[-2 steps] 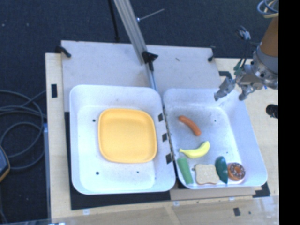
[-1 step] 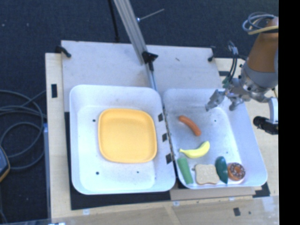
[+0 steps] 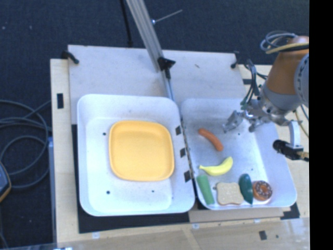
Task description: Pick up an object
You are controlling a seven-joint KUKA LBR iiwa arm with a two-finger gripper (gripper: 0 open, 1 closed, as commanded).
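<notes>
The desk [image 3: 125, 66] carries two shallow white bins side by side. The left bin [image 3: 93, 108] holds a yellow plate [image 3: 141, 150], square with rounded corners, lying flat near the bin's middle.

The right bin [image 3: 270, 160] holds six items. A sausage [image 3: 210, 139] lies slantwise in the upper middle of the bin, apart from everything else. Below it a banana [image 3: 217, 167] lies with its curve opening upward. Along the near wall, from left to right, sit a light green cucumber [image 3: 205, 189], a slice of bread [image 3: 228, 194], a dark green pepper [image 3: 246, 188] and a donut [image 3: 262, 190] with brown icing. The bread touches the pepper, and the pepper lies against the donut; the cucumber lies just beside the bread.

The arm [image 3: 285, 77] enters from the right, its orange band above the grey wrist. The tool [image 3: 241, 122] hangs over the upper right part of the right bin, to the right of the sausage and well apart from the row along the near wall. Its fingers stand spread, with nothing between them. No item is lifted; all six rest on the bin floor.

A slanted metal pole [image 3: 144, 25] crosses the far part of the desk. Dark cables [image 3: 21, 139] lie on the floor to the left.
</notes>
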